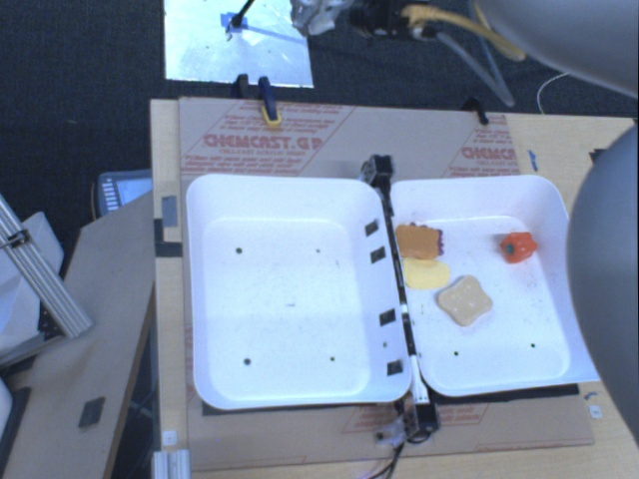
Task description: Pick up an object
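Nearest, tan toast slice (464, 300) lies diagonally in right bin (544, 193); jaws' (318, 13) state unclear.

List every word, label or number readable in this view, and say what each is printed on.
"CHEMCAST GP" in red, on the brown protective sheet behind the left bin.
A second red print of the same look on that sheet behind the right bin: too tilted and blurred to read for sure.
Nothing readable on the bins or the items in them.
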### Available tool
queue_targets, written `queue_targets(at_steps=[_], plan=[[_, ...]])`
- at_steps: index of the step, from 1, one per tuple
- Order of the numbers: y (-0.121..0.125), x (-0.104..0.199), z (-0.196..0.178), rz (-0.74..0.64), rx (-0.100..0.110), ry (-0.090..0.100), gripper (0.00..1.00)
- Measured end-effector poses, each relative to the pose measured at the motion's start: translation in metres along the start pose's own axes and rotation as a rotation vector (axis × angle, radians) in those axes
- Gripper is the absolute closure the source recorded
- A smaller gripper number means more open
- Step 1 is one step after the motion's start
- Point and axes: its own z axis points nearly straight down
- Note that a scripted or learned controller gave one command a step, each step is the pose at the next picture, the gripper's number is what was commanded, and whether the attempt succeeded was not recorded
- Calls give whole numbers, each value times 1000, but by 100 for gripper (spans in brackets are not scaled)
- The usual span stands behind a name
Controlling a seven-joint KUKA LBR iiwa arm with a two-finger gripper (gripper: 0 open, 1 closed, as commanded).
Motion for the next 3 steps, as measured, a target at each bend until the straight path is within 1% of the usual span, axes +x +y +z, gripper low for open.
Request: queue_targets(at_steps=[1, 2, 3], plan=[[-1, 0, 0, -2, 2, 0, 0], [-1, 1, -12, -5, -1, 1, 100], [-1, 1, -12, -5, 0, 1, 0]])
